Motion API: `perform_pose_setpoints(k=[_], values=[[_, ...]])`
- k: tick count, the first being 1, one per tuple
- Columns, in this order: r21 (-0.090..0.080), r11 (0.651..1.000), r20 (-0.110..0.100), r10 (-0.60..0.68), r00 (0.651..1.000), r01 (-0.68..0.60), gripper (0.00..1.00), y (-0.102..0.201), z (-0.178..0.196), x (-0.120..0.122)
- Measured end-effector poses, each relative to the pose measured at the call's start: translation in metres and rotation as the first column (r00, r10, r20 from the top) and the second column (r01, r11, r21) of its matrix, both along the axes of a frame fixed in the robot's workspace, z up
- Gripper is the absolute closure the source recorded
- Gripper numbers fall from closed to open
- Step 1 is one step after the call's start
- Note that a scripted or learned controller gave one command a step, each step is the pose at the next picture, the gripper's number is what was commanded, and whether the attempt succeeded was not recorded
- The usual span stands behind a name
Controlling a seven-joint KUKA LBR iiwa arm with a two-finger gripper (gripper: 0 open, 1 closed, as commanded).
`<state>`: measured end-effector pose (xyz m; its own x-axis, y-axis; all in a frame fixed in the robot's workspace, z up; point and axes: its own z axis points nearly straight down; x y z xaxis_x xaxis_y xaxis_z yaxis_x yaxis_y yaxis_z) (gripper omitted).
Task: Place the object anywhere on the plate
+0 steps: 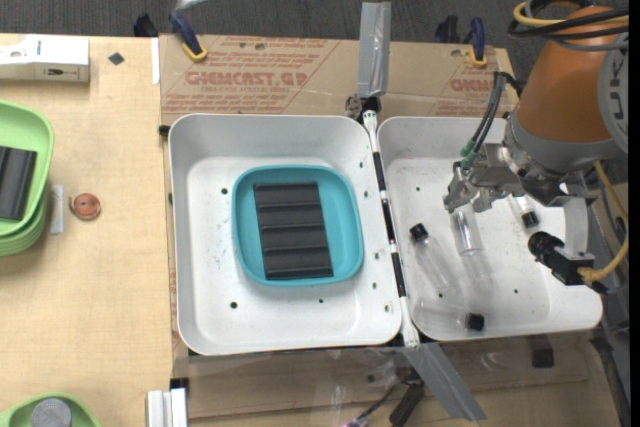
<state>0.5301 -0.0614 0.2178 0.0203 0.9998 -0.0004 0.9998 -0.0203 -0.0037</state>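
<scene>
Overhead, the arm (570, 105) angles down into the right bin (560, 310) — gripper (462, 203) grip unreadable — near a clear tube (466, 237).

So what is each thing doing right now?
Teal plate: flat in the left bin, with a black ridged block on it.
Clear tube: lying in the right bin, off the plate.
Gripper: low over the right bin, above the tube.
Small black piece: loose on the bin floor.

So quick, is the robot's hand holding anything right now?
Tool: it hangs over the right bin, but the picture is too unclear to tell open from shut, or whether it holds anything.
</scene>
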Motion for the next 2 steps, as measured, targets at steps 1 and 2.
perform_pose_setpoints(k=[1,2], values=[[0.0,0.995,0.0,0.096,0.995,-0.096,1.0,0.0773,-0.0032,-0.0027],[-0.001,0.995,0.0,0.095,0.995,-0.095,0.0,0.077,-0.0031,-0.0026]])
